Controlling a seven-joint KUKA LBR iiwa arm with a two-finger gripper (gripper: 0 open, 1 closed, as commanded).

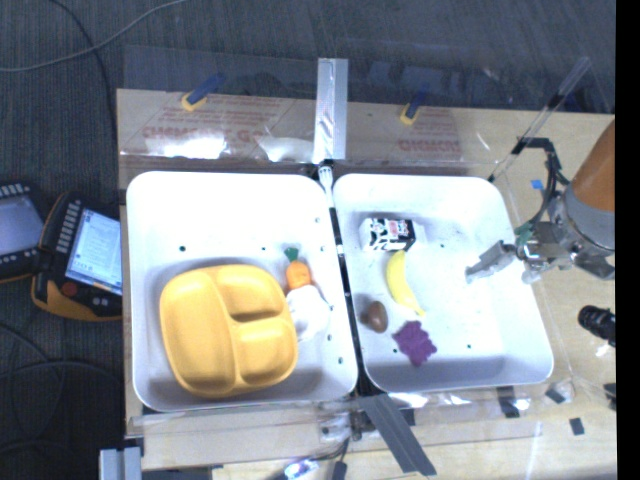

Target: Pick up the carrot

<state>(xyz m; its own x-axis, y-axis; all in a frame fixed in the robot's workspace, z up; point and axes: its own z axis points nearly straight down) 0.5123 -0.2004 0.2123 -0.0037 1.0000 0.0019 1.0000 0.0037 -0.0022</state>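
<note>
Here, carrot [297,272] in left bin [180,208], end effector [490,261] over right bin [480,203]

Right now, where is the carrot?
The carrot lies in the left bin, near the divider, between the yellow tray and a white object just below it.

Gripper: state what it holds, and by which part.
Nothing. The gripper hangs over the right bin; the carrot lies in the left bin.
</note>
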